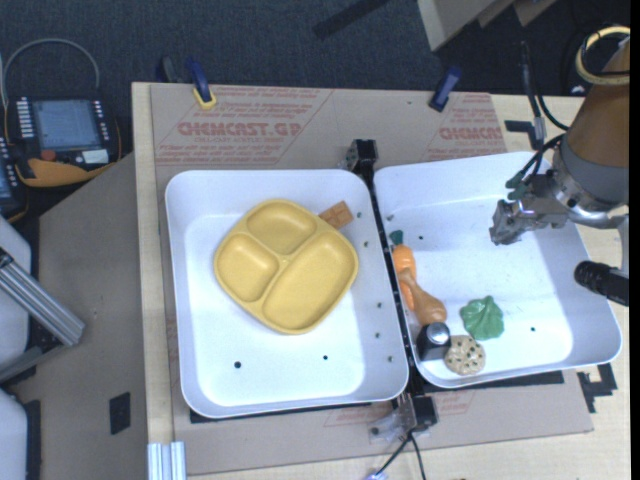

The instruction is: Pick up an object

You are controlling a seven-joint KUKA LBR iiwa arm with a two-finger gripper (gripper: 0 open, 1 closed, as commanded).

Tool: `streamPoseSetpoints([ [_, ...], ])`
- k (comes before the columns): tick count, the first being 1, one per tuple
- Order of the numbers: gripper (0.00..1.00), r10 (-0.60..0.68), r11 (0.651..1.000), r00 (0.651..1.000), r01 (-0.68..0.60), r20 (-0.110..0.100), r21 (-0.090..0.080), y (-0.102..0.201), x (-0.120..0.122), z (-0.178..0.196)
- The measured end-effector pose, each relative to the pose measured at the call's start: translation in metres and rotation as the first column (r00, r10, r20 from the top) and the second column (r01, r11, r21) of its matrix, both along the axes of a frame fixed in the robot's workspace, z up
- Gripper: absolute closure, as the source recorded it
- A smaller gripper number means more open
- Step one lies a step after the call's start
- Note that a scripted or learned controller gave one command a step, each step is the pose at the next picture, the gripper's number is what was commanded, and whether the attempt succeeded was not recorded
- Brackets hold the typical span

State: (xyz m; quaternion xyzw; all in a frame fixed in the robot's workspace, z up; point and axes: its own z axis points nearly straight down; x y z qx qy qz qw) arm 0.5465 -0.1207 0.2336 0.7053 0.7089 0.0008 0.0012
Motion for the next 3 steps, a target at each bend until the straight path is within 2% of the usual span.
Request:
streamPoseSetpoints([
  [1,1.0,0.002,1.0,1.0,-0.002,0.001,0.001,0.056,0.025,-0.001],
  [3,1.0,0.0,1.0,1.0,0.0,0.0,0.001,0.156,0.053,0.008],
])
